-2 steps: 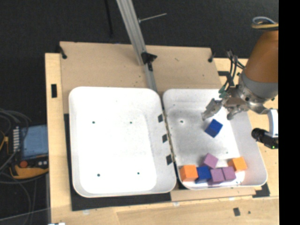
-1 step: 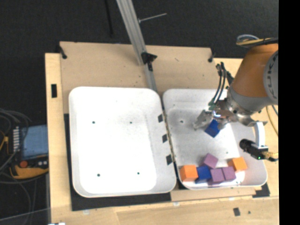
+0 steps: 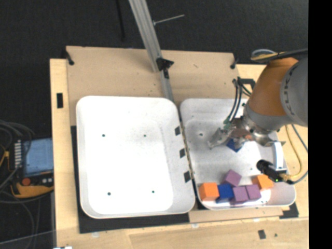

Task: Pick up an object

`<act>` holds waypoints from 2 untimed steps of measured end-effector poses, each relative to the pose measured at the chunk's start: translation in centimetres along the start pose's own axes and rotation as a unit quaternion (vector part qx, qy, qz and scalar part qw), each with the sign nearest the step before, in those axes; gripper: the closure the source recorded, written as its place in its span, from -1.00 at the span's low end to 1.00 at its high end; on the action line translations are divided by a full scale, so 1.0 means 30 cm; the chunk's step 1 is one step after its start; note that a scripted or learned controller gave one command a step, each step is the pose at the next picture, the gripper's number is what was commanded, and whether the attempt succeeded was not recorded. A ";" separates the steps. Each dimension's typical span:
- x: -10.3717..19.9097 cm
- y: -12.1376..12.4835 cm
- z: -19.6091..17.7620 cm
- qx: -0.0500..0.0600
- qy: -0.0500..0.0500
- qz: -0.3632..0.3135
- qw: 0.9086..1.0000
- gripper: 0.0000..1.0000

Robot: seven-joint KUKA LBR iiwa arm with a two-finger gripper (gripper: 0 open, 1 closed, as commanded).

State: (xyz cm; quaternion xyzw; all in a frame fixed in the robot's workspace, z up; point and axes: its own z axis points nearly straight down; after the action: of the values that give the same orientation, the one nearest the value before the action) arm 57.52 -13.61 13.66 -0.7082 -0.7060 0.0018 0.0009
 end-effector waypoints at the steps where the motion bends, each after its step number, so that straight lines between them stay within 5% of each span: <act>1: -0.003 0.006 -0.046 -0.004 0.000 0.003 1.000 1.00; 2: -0.003 0.008 -0.192 -0.005 0.000 -0.001 1.000 1.00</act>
State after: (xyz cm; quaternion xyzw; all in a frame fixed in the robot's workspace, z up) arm 57.80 -13.70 19.41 -0.7077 -0.7065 -0.0016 -0.0026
